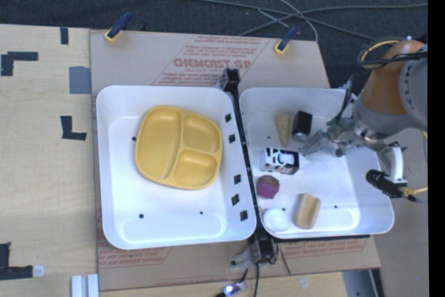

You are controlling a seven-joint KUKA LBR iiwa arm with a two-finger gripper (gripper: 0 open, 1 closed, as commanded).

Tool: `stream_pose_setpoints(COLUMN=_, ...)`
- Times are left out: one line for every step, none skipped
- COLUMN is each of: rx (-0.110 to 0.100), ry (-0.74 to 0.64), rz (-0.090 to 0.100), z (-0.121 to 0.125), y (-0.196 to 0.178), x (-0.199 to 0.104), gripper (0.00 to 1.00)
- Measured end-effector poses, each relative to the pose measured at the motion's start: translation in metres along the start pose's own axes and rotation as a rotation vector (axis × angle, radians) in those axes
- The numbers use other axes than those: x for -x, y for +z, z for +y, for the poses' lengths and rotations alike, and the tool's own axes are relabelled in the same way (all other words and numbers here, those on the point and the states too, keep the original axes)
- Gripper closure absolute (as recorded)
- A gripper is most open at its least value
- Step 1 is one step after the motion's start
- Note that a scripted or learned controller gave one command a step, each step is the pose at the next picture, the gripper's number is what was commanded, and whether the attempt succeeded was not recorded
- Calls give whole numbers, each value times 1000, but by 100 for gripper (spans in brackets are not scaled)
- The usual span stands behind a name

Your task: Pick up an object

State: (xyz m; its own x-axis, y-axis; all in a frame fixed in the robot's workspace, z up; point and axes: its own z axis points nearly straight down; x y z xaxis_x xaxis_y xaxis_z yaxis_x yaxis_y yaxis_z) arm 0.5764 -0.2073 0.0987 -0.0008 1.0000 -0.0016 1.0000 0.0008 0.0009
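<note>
Claw (pixel 314 143) in right bin, black-and-white box (pixel 280 160) just beside

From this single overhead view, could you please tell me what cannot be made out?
- Pincer: small and blurred in the camera view, so its grip state is unclear.
- Black-and-white printed box: print too small to read.
- Grey arm with orange band: cut off by the right edge.
- Small black block: too dark and small to identify.

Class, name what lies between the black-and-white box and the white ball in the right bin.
In the camera view, a small purple object lies between the black-and-white box and the white ball.
</note>
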Motion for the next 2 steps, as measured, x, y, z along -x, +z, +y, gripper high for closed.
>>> stream_pose_setpoints(rx=-2, ry=-1, rz=0, z=0, y=-8, x=0, gripper=100)
stream_pose_setpoints(rx=2, ry=-1, rz=1, z=-2, y=-53, x=-7, gripper=100)
